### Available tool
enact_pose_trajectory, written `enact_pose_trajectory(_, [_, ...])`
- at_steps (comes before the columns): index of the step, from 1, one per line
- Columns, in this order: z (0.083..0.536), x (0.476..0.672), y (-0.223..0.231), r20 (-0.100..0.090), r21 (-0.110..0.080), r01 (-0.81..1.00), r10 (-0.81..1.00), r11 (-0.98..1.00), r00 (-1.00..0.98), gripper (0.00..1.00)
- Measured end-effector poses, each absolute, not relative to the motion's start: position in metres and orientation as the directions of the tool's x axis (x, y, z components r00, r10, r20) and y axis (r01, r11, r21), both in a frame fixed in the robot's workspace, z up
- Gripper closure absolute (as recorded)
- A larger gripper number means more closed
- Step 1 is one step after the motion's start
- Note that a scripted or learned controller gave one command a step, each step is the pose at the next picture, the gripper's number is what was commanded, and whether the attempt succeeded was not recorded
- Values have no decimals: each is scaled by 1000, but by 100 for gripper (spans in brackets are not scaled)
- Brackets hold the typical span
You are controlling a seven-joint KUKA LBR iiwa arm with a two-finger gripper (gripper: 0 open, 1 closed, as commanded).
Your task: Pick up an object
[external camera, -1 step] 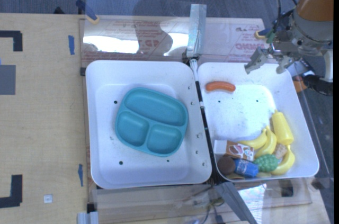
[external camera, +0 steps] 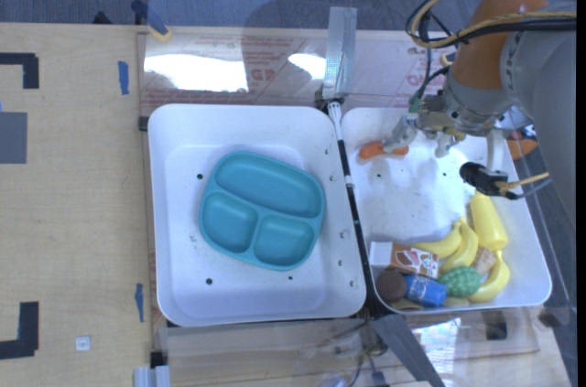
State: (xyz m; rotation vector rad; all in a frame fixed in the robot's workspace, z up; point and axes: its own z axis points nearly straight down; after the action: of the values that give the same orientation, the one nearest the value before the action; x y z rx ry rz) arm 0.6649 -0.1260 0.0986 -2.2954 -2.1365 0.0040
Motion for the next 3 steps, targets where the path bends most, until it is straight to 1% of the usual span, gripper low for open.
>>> enact_pose_trajectory(1, [90, 667, -122, 7, -16, 977, 977, -215, 215, 0])
enact_pose_trajectory(2, [93, 667, -113, -1, -2, 920, 920, -391, 391, 0])
enact_pose_trajectory(3, [94, 658, -99, 3, 17, 963, 963, -269, 269, 0])
